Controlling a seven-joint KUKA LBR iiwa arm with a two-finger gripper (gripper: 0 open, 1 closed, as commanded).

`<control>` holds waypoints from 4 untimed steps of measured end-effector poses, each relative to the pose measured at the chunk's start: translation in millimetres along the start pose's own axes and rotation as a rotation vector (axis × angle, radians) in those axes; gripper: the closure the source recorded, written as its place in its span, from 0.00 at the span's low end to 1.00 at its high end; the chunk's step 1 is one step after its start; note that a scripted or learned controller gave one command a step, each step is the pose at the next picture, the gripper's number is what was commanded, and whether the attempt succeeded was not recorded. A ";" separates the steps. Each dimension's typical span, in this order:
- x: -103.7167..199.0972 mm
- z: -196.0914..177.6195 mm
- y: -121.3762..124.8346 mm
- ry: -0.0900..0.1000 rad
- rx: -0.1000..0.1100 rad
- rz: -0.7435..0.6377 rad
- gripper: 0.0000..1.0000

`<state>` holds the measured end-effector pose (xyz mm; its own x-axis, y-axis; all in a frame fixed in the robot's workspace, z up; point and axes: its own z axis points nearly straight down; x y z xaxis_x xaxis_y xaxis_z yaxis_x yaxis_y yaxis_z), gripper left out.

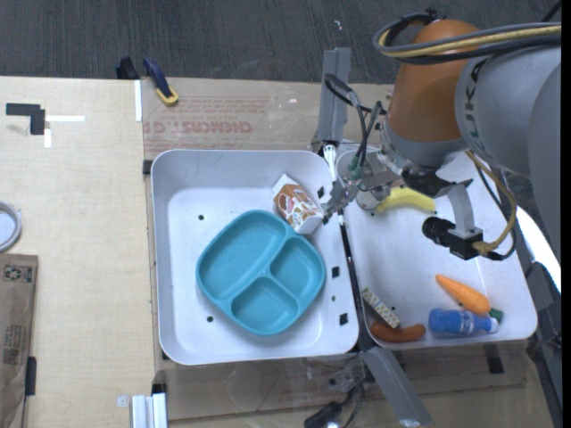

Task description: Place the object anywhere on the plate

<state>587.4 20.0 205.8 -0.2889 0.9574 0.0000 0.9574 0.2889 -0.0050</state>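
A pale wooden bench top (71,239) carries two shallow white plastic bins side by side, and beyond its far edge lies a dark grey carpeted floor (223,16). A flattened brown cardboard sheet with red lettering (232,119) lies behind the left bin (169,266). At the bench's far edge rests a small blue and yellow clamp (159,82), and a black bracket (27,114) sits near white tape marks at the far left. At the left edge are part of a roll of clear tape (7,228) and a brown paper bag (16,324).

In the left bin, a teal three-compartment plastic plate (259,273) lies at a slant, and a small brown and white snack packet (296,205) sits just beside its far right corner, off the plate.

The grey arm with its orange band reaches over the right bin (419,275), and the gripper (357,181) hangs near the divide between the bins, close to a yellow banana (406,201). Whether it is closed or parted I cannot tell.

Along the right bin's near side lie an orange carrot (462,294), a blue plastic bottle (459,323), a red-brown sausage (399,332) and a small patterned strip (382,308).
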 end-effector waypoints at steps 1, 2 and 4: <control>-1.0 -8.6 0.1 -0.001 0.001 -0.001 1.00; 55.1 -14.7 -25.7 -0.001 -0.004 -0.200 1.00; 22.9 -152.5 -37.8 -0.002 -0.004 -0.085 1.00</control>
<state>545.3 31.2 358.5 -0.3687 0.9295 -0.0020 0.9295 0.3687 -0.0012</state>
